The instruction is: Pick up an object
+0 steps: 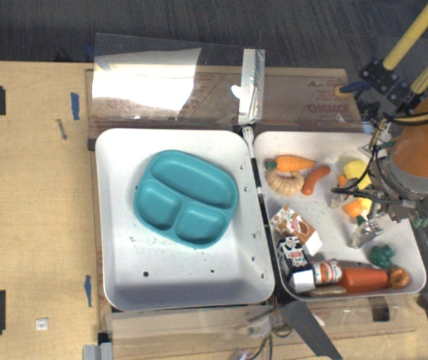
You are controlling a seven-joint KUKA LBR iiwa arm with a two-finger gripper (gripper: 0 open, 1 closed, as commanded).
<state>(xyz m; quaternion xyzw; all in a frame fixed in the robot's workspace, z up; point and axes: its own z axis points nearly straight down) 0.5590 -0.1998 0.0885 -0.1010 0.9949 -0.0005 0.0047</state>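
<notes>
The right white bin (416, 265) holds several toy foods. An orange carrot (294, 163) lies at the back left above a tan bread ring (284, 182), with a red-brown sausage (315, 178) beside them. A yellow piece (354, 171) and an orange piece (354, 206) lie towards the right. A red bottle with a white cap (341, 277) lies along the front wall. My gripper (367, 229) hangs low over the bin's right part, just below the orange piece and above a green broccoli piece (382, 256). I see nothing held in it.
A teal divided plate (187, 197) lies in the left white bin (124, 268). Two small printed cartons (294, 227) sit in the right bin's left half. The grey arm with its orange band (422, 152) and cables covers the right bin's back right corner.
</notes>
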